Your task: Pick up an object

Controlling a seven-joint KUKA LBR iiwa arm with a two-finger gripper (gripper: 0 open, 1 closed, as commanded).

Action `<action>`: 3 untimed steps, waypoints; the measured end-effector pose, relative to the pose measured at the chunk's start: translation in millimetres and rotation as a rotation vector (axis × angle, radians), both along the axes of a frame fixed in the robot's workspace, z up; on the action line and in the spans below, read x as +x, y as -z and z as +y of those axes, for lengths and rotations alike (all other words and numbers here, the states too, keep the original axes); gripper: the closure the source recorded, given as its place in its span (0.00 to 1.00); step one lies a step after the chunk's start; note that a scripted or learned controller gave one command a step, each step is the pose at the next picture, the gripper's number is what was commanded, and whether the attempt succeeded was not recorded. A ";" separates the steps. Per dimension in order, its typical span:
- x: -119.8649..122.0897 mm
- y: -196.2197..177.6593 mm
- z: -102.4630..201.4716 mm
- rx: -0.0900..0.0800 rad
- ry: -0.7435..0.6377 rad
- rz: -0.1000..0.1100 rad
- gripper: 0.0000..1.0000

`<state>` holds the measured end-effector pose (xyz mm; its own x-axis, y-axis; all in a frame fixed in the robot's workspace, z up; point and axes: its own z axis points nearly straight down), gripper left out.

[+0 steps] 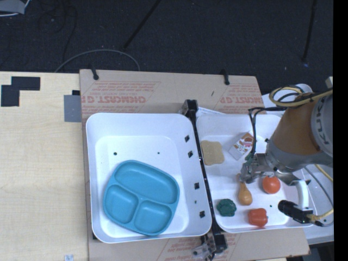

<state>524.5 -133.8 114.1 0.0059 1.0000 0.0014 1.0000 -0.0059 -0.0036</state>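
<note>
- Taking the divider point(197, 162) between the two bins as the landmark: left of it a blue sectioned plate point(141, 197) lies flat in the left bin point(98, 129); stiff, broad and shallow, it looks awkward for two fingers except at its rim
- Just right of the divider, toward the back, lies a tan slab point(212, 152), bread-like; probably light and flat, hard to get under
- Right of the divider, toward the front, sits a green lump point(226, 206); likely light plastic, rounded, easy to span
- Farther right, a yellow-brown pear-shaped piece point(245, 193) lies directly below the gripper point(250, 170), so I judge it the likely target; it seems light, rigid and smooth; the fat lower end would slip, so the narrower neck is the better hold
- Whether the jaws stand apart or together cannot be told; nothing is visibly between them
- Behind the gripper lies a small printed packet point(242, 144); right of the pear piece sit an orange-red ball point(271, 185) and a red pepper-like piece point(258, 217), both likely light and slick
</note>
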 end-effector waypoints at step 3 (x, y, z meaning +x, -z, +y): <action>12.7 -119.1 9.0 -0.001 -0.007 -0.001 1.00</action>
<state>537.2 -124.7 233.1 -0.0013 1.0000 0.0006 1.0000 0.0013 -0.0024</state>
